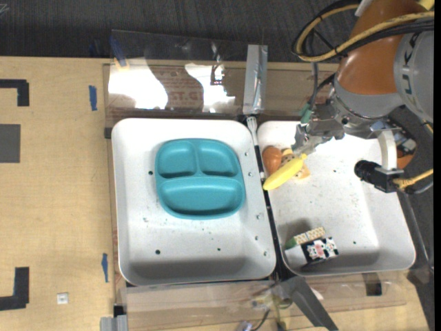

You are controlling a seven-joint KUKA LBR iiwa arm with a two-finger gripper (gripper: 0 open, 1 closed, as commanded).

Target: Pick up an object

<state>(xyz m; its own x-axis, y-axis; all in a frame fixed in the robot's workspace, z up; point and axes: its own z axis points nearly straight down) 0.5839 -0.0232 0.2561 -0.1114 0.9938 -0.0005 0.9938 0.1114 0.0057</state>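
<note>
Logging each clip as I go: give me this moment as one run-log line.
end effector: over right bin, at banana | orange object: beside banana | small box: near front wall | teal tray: left bin

A rounded grey arm [413, 67] is seen, capped by a broad orange band [375, 47]. Yellow and black cables [324, 26] are looped beside the band. A silvery metal gripper [303, 147] is fitted below, and a black cylindrical part [372, 173] is mounted alongside.
</note>
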